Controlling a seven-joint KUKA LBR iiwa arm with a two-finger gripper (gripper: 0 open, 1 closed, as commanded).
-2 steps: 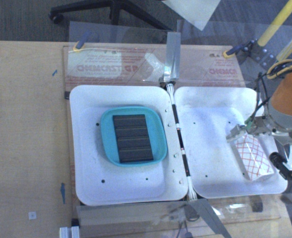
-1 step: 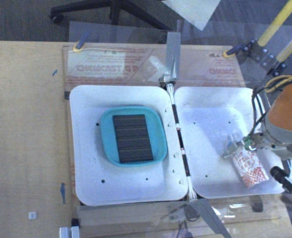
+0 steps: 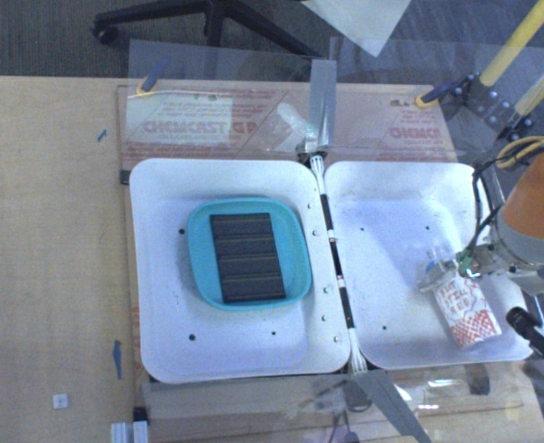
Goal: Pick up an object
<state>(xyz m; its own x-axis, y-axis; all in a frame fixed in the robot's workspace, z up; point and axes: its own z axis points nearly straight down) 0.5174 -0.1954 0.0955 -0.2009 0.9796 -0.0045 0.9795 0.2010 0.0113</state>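
A red-and-white patterned paper packet (image 3: 465,312) lies tilted in the right bin (image 3: 392,247), near its right wall, with a crumpled silvery end pointing up-left. My gripper (image 3: 468,266) reaches in from the right edge, under the orange band of the arm (image 3: 539,201), and hovers right at the packet's upper end. Whether it touches the packet is unclear. In the left bin (image 3: 161,340) a teal dish (image 3: 198,247) holds a dark grey ridged block (image 3: 247,257).
The two bins meet at a central divider (image 3: 332,257). Clear plastic sheeting and a metal bracket (image 3: 320,109) stand behind the bins. Yellow poles (image 3: 521,30) and cables are at the upper right. Wooden benchtop (image 3: 41,247) stretches left.
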